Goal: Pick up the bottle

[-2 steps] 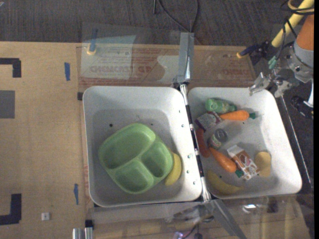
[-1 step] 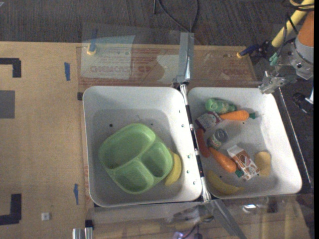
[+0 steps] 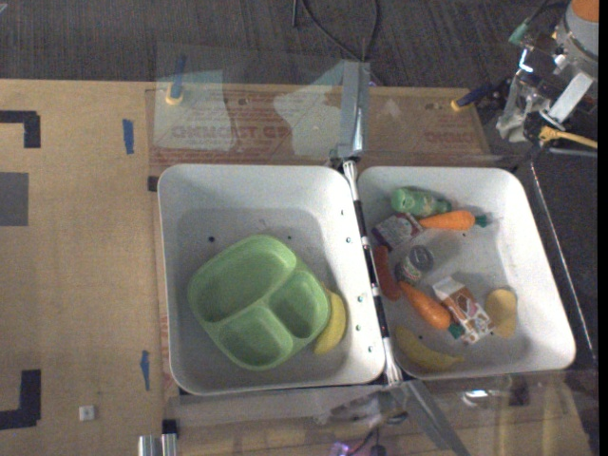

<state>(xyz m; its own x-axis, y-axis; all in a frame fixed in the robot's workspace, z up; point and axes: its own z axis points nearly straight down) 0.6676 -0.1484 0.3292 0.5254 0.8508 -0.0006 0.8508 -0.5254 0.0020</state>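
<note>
In the right bin (image 3: 546, 283), the green bottle (image 3: 419, 200) lies untouched.
The end effector (image 3: 537, 98) hangs beyond the bin's far corner, grip state unclear; approach from above, across the bottle's width.

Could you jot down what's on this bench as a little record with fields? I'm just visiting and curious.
left bin: holds a green divided plate with a banana at its right edge
right bin: green bottle lying at the back, two carrots, small cartons, another banana, a potato
arm: end effector up at the far right, outside the bins
bottle status: not picked up yet
</note>
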